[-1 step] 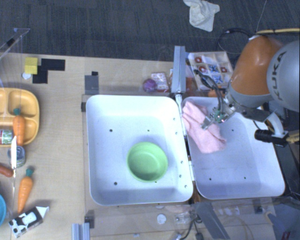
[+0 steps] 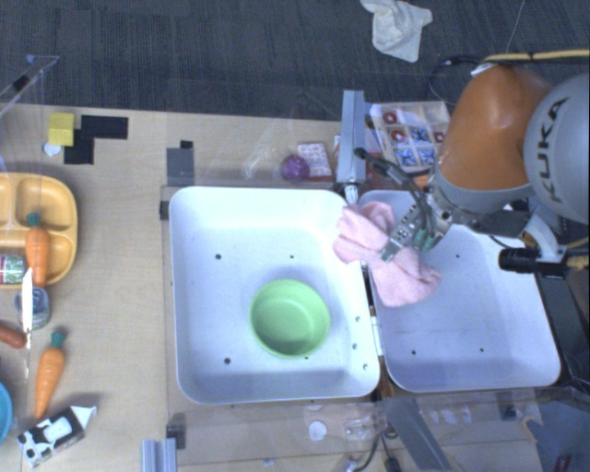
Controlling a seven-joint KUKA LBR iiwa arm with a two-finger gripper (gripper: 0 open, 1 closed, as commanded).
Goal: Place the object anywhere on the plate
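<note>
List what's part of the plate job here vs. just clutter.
Job:
- pink cloth, draped over the divider between the bins
- green plate in the left bin
- gripper, down at the cloth

Clutter:
- yellow tray
- toy carrots
- purple ball
- white rag

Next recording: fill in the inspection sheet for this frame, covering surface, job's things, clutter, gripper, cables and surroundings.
Surface: wooden bench bearing two white bins side by side, left bin and right bin.
Job's things: green plate in the left bin; pink cloth draped across the divide between the bins, mostly on the right side.
Clutter: yellow tray with toy carrots at the bench's left edge; purple ball and cards behind the bins.
Gripper: gripper down at the pink cloth; grasp cannot be judged.
Cables: black cable behind the arm.
Surroundings: dark floor with a white rag.
</note>
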